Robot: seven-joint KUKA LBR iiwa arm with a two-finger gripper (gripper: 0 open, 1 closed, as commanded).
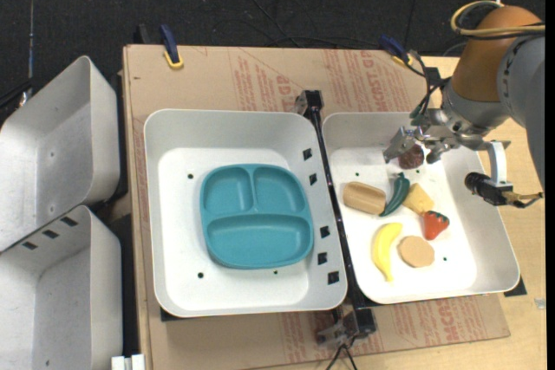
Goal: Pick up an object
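Note:
The right bin [486, 264] holds several toy foods. Among them are a tan bread roll [364, 197], a dark green pod [397, 193], a yellow wedge [421, 199], a red piece with a green top [435, 224], a yellow banana [385, 249] and a round tan disc [416, 252]. My gripper [414, 148] hangs over the back of this bin, just behind the green pod. A dark maroon lump [411, 157] sits right at its tip, partly covered by it. Whether the lump is gripped is hidden.
The left bin [169, 186] holds a teal divided plate [257, 216]. A black divider with clips [323, 186] runs between the bins. The grey arm with its orange band [486, 56] comes in from the upper right. A black-tipped part [484, 184] sticks out over the right bin's right rim.

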